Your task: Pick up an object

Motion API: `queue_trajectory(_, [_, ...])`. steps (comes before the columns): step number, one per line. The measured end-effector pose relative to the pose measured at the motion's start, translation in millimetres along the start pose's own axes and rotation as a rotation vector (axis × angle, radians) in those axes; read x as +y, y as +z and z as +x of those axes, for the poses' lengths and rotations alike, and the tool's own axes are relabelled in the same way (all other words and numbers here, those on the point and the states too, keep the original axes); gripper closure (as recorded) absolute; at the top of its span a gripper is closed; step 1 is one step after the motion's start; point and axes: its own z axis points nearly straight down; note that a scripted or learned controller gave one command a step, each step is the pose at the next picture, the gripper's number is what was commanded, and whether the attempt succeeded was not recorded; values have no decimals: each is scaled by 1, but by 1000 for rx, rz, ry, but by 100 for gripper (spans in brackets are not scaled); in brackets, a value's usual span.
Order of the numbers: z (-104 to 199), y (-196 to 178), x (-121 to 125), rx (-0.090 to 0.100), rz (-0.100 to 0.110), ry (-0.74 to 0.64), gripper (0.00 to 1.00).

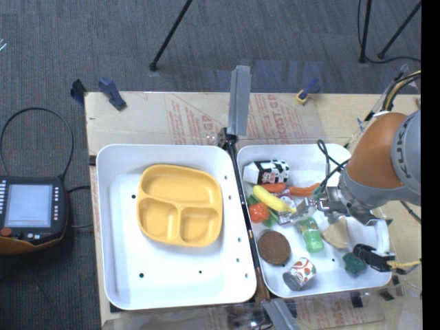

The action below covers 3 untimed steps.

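bench with two shallow white bins side by side: left bin and right bin. left bin holds one yellow plastic plate with three compartments, lying flat toward the far side of the bin.

right bin holds a crowd of small items. counted: one yellow toy banana; one black-and-white cow-patterned carton at the far left; one thin orange carrot-like piece; one red tomato-like piece; one small green bottle; one round brown disc; one small can with a red-and-white label near the near rim; one tan wedge-shaped piece; one dark green lump at the near right.

grey arm with orange band reaches in from the right, wrist bent downward over the right half of the right bin. gripper sits low among the items, just right of the banana and just far of the green bottle; whether its fingers are apart or together cannot be told, and nothing is seen held.

banana lies in the left-centre of the right bin, long axis running from far left to near right, its near-right end pointing toward the gripper. green bottle lies with its long axis roughly far to near.
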Motion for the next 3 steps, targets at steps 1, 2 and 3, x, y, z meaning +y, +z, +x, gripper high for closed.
queue_trajectory(1, [-3, 9, -26, -1, 18, -86, 0])
queue_trajectory(2, [-4, 3, -28, 3, 26, -78, 100])
queue_trajectory(3, [-4, -4, -30, 6, 34, -74, 100])
